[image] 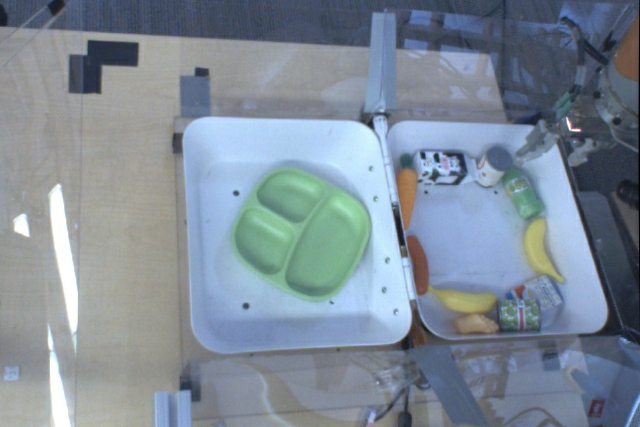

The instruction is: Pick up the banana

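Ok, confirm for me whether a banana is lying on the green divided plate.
No. The green divided plate sits in the left bin, while both bananas lie in the right bin.

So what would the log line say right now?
arm: at right bin's far corner | bananas: in right bin, untouched | green tray: left bin

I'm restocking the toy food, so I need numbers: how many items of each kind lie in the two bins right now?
Bananas: 2
Carrot: 1
Sausage: 1
Green bottle: 1
Cartons: 2
Grey-lidded jar: 1
Orange lump, kind unclear: 1
Green divided plate: 1
Total: 10
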